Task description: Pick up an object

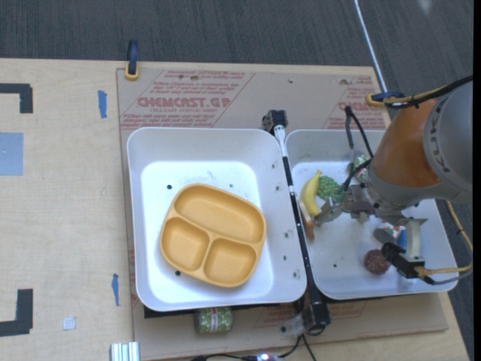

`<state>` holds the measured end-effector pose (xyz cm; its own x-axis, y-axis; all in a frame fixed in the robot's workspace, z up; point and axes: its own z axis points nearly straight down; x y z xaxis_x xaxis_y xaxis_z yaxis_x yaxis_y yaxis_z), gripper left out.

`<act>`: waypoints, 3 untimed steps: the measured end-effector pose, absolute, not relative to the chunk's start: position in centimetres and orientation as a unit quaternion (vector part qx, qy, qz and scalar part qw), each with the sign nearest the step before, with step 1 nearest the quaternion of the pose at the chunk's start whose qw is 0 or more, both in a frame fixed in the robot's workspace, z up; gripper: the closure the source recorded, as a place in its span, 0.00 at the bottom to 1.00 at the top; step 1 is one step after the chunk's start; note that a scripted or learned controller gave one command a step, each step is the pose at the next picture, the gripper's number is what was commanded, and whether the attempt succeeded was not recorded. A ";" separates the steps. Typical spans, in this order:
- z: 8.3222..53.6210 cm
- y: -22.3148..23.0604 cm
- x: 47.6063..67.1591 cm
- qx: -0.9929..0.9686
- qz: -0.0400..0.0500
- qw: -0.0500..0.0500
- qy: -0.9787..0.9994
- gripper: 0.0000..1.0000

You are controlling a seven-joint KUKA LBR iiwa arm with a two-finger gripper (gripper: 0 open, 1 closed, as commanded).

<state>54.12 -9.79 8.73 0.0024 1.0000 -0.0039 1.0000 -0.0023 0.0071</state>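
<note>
The right bin (342,275) holds a yellow banana (309,192) near its left wall, with a small green leafy item (329,186) touching it. A brown round object (376,261) lies toward the front, and a blue and white item (412,238) is partly hidden under the arm. My gripper (328,213) hangs low in this bin, just right of and below the banana, close to the green item. I see nothing held in it. The grey and orange arm covers the bin's right back part.
The left bin (149,153) carries a yellow divided plate (213,235) with three compartments. A green can (214,320) lies on the bench in front of that bin. A black bar (289,194) runs between the two bins. Cables trail around the arm.
</note>
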 end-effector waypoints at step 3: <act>8.7 -9.2 57.3 0.707 0.001 0.002 0.707 0.00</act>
